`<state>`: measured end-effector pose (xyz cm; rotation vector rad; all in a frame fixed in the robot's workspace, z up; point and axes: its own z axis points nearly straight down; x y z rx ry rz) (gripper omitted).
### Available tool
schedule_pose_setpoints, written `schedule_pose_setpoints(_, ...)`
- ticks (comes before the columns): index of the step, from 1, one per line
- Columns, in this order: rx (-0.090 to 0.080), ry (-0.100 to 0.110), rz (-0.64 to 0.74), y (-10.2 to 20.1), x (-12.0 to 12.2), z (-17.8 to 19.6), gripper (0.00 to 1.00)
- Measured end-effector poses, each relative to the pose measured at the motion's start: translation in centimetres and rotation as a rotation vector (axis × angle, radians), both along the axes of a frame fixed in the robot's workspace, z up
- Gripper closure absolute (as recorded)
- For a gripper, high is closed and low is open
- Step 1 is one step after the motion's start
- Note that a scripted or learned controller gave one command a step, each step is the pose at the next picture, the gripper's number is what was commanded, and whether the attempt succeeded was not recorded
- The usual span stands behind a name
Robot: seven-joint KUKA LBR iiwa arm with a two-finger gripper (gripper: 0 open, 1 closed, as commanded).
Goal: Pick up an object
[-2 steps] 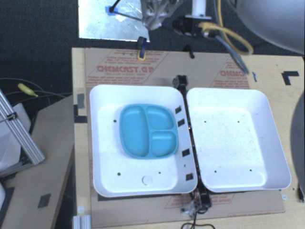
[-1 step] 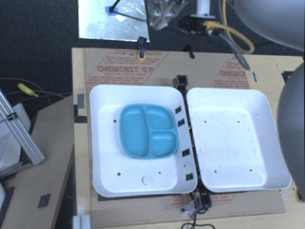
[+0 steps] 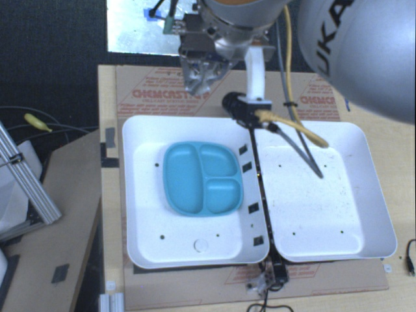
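Gripper (image 3: 203,83) above the bench behind the left bin (image 3: 146,239); finger state cannot be told, blurred. Blue divided plate (image 3: 201,177) lies untouched.

Blue divided plate (image 3: 202,178) flat in left bin (image 3: 143,239); pincer (image 3: 201,82) raised beyond bins' far edge, over cardboard (image 3: 156,86).

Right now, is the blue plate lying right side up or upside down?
Right side up. The plate lies flat in the left bin, and its three compartments face the camera.
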<state>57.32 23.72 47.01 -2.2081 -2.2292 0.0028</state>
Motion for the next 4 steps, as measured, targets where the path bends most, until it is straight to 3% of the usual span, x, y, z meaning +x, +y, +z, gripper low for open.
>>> schedule_pose_setpoints(2, 0.002, -0.007, -0.003, -2.2, -8.8, 6.7, 1.00)
schedule_pose_setpoints(3, 0.002, -0.008, 0.001, -2.1, -8.6, 7.7, 1.00)
schedule_pose_setpoints(4, -0.003, -0.001, -0.003, -1.6, -8.7, 1.8, 1.00)
